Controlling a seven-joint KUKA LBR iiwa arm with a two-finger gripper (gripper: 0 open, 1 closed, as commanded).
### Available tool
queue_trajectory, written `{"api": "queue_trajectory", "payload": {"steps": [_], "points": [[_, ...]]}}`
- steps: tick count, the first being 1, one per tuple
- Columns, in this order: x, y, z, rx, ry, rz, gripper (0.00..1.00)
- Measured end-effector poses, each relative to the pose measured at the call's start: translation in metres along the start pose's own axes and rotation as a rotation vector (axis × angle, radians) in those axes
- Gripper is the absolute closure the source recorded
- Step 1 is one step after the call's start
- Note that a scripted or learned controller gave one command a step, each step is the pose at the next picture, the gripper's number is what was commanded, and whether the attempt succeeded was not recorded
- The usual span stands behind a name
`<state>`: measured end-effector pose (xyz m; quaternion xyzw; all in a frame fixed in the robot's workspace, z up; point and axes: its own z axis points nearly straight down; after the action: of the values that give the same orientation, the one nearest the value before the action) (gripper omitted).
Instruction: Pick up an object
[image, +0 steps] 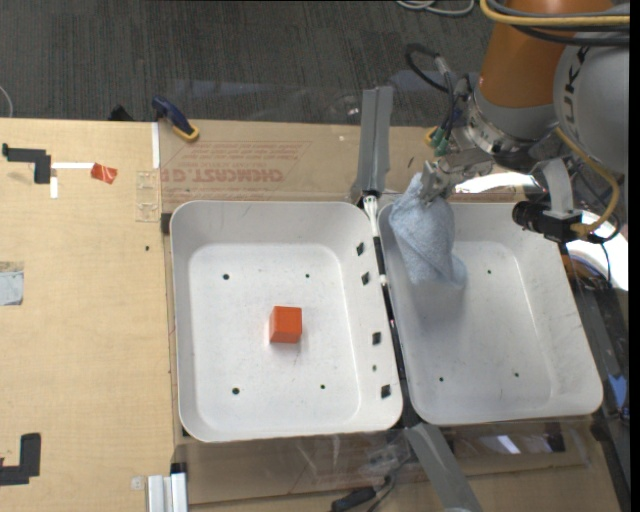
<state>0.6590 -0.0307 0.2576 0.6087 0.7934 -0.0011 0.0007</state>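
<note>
A light blue-grey cloth (423, 243) hangs down from my gripper (432, 190) over the back left corner of the right bin (520, 340). The gripper pinches the cloth's top end, and the cloth's lower end drapes near the bin floor. An orange-red cube (286, 325) rests alone near the middle of the left bin (210, 330).
A grey divider post (374, 140) stands between the bins at the back, just left of the gripper. Brown cardboard (260, 165) lies behind the left bin. A wooden bench top (70, 320) with small markers stretches to the left. Cables (585, 225) hang by the arm.
</note>
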Motion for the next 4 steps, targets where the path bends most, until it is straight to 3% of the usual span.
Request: {"api": "queue_trajectory", "payload": {"steps": [1, 2, 3, 4], "points": [[0.032, 0.008, 0.036, 0.003, 0.002, 0.079, 1.00], [0.008, 0.002, 0.067, 0.002, 0.002, -0.146, 1.00], [0.084, 0.023, 0.056, 0.000, 0.000, -0.001, 1.00], [0.080, 0.022, 0.065, 0.000, 0.001, 0.132, 1.00]]}}
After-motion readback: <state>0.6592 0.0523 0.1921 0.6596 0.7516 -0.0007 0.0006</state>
